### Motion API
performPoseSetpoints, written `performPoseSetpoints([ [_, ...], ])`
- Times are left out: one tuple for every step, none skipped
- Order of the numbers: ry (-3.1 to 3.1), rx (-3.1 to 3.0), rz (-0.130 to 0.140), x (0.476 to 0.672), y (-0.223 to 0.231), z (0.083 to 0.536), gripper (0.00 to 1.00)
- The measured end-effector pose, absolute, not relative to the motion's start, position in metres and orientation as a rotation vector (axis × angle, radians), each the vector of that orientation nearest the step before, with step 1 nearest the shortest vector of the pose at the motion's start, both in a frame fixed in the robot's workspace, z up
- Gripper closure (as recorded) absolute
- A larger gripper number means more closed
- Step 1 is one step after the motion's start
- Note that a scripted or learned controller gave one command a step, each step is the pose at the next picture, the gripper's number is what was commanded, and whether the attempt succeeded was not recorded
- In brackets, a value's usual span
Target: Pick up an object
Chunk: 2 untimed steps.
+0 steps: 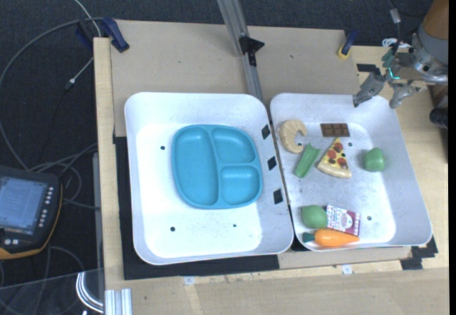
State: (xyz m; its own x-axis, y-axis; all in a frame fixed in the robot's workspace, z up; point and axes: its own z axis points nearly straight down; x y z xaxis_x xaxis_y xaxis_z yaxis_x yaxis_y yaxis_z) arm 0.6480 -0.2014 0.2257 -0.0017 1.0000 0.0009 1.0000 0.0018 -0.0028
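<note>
My gripper (381,95) hangs open above the far right corner of the right bin (402,164), its two fingers spread and nothing between them. Inside that bin lie a tan bagel piece (291,134), a brown chocolate bar (334,130), a green pepper strip (306,161), a pizza slice (335,159) and a green round fruit (373,159). Near the bin's front edge sit a second green fruit (312,216), a small red carton (341,219) and an orange carrot (335,238).
The left bin (142,185) holds a blue divided plate (216,165). A metal pole (229,0) slants down between the bins at the back. Clamps sit on the bench's far edge, and a pendant with cables lies off the bench at the left.
</note>
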Motion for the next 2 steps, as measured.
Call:
performPoseSetpoints([
  [-2.221,-2.218,0.003,0.648,-0.201,0.226,0.00],
  [-2.222,-2.216,0.004,0.656,-0.200,0.180,0.00],
])
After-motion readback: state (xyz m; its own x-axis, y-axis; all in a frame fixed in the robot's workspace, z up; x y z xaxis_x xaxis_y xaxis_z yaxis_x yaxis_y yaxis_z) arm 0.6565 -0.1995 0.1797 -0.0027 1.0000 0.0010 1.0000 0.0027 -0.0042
